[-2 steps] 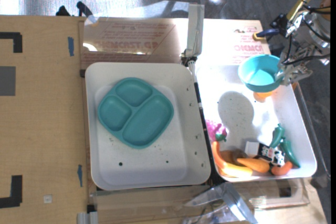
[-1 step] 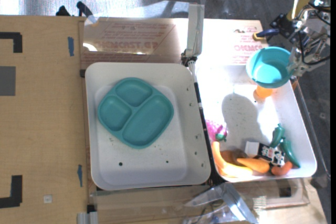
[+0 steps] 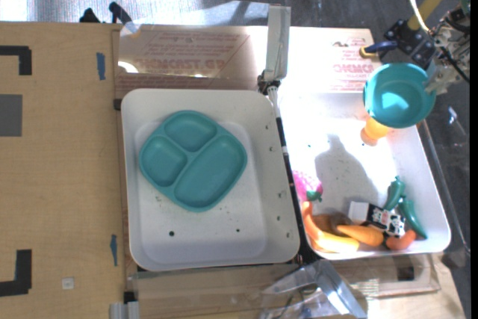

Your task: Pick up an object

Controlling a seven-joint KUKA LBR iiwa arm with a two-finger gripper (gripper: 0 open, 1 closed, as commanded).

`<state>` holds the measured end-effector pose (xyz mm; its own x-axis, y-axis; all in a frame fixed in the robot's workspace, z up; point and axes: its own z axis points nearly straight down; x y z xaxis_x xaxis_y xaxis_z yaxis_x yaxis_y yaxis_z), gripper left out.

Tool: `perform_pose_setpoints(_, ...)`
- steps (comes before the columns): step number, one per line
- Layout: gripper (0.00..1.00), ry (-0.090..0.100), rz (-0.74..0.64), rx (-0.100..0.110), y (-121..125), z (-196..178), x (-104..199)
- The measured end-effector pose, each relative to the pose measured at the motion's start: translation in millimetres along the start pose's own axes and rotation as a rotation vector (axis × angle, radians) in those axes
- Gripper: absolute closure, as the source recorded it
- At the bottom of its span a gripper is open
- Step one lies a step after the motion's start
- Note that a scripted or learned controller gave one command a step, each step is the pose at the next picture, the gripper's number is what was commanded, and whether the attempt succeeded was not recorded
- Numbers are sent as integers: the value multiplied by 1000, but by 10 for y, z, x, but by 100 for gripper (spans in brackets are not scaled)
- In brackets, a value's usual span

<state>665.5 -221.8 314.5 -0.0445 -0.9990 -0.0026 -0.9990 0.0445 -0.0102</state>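
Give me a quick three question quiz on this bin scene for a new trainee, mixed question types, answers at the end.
1. True or false: the teal divided plate lies in the left bin.
2. The teal cup hangs: A) above the right bin's far end, B) on the plate, C) on the cardboard.
3. Fill in: the plate has ___ compartments.

Key: 1 true. 2 A. 3 three.

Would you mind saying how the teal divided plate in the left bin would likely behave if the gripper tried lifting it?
The teal divided plate looks like rigid moulded plastic, so probably stiff and light. It lies flat on the left bin floor, so its low rim likely offers little purchase and it may slide.
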Motion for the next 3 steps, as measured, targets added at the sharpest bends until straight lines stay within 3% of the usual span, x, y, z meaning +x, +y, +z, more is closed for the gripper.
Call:
perform_pose_setpoints(1,100,-3,-22,-4,5,-154,-892)
perform_pose_setpoints(2,100,-4,-8,-11,45,204,-1403)
perform_pose_setpoints(3,100,3,-168,-1,168,-140,-307)
